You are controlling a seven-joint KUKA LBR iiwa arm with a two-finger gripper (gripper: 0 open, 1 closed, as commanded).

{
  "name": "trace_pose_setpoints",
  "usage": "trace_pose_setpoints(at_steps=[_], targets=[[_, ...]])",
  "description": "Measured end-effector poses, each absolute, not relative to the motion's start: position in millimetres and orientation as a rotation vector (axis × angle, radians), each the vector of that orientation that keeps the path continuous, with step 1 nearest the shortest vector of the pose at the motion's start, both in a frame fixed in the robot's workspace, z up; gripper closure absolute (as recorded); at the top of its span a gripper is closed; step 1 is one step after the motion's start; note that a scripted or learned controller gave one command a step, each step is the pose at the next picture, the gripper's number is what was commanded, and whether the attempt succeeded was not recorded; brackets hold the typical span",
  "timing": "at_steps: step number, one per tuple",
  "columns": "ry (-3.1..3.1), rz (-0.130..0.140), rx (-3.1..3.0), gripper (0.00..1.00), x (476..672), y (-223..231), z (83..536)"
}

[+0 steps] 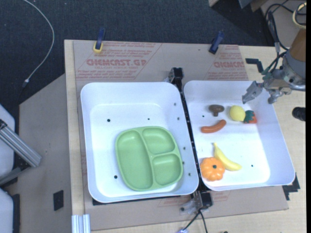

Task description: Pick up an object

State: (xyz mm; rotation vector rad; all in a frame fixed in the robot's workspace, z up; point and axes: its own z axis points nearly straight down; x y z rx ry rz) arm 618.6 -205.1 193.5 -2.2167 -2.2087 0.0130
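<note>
Brown counter, two white bins, claw up at the right bin's far edge.
Lemon lies just below it, untouched, beside a red-and-green piece; mushroom, sausage, banana, pumpkin lie nearer. Green tray fills the left bin. Claw's fingers are spread, gripping nothing.

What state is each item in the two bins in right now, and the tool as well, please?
Green divided plate: flat in the left bin.
Mushroom: on its side, right bin.
Lemon: loose, touching a small red-green piece.
Sausage: lying flat.
Banana: lying against the pumpkin.
Tool: open, above the bin's far edge, holding nothing.
</note>
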Motion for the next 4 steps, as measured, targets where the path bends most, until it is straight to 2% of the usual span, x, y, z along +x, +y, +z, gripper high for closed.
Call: trace_pose_setpoints(at_steps=[1, 3, 4], targets=[[-2.222, 0.0, -2.222, 0.0, 621.9, -204.3, 203.1], [-2.218, 0.005, -2.217, 0.0, 622.1, -203.7, 87.4], [-2.225, -0.001, -2.221, 1.0, 624.4, -204.0, 102.2]])
